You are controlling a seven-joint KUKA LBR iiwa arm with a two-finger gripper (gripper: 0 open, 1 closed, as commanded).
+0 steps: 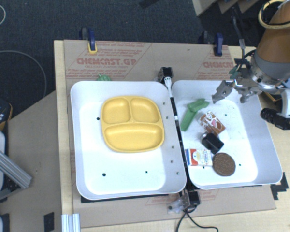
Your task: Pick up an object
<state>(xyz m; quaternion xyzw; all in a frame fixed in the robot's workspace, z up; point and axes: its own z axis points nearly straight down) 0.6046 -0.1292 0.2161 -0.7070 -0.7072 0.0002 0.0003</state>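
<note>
The right bin (261, 149) holds several small objects. A green elongated piece (191, 112) lies at its upper left. A brown-and-white packet (211, 122) sits just right of that, with a black block (212, 142) below it. A brown round disc (224, 164) and a white-and-red carton (198, 157) lie near the front. My gripper (230, 98) hangs over the bin's back part, up and to the right of the green piece and the packet. It is open, with nothing between its fingers.
A yellow divided plate (132, 123) rests in the left bin (87, 144). Blue clamps (91, 38) (218, 45) hold the brown board at the back. The grey arm with its orange band (278, 33) enters from the upper right.
</note>
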